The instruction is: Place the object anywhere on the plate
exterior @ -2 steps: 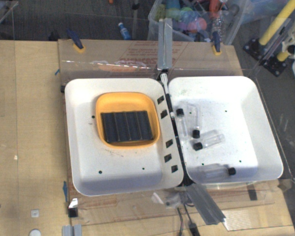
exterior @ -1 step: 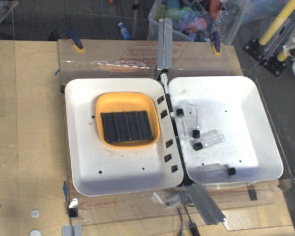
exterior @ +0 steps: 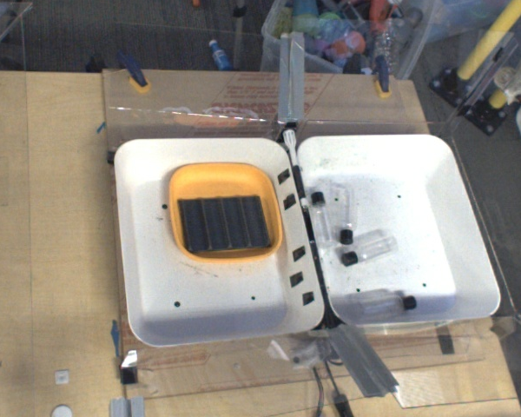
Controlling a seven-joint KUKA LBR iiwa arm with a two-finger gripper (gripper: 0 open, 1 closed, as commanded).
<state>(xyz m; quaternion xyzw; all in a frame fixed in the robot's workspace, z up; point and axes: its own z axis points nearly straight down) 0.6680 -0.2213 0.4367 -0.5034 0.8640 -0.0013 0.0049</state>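
Note:
An orange plate (exterior: 226,179) sits in the left bin (exterior: 148,276). A dark ribbed rectangular object (exterior: 224,224) lies flat on the plate, covering most of its middle and front. In the right bin (exterior: 434,198) lie several small clear vials with black caps: one (exterior: 371,248) near the middle, one (exterior: 328,200) close to the divider, and one (exterior: 384,302) near the front wall.
A grey divider bar (exterior: 297,233) with black clips runs between the two bins. Behind the bench stands a clear box of coloured toys (exterior: 347,16). A yellow pole (exterior: 502,20) leans at the back right. Bare wooden bench (exterior: 43,233) stretches to the left.

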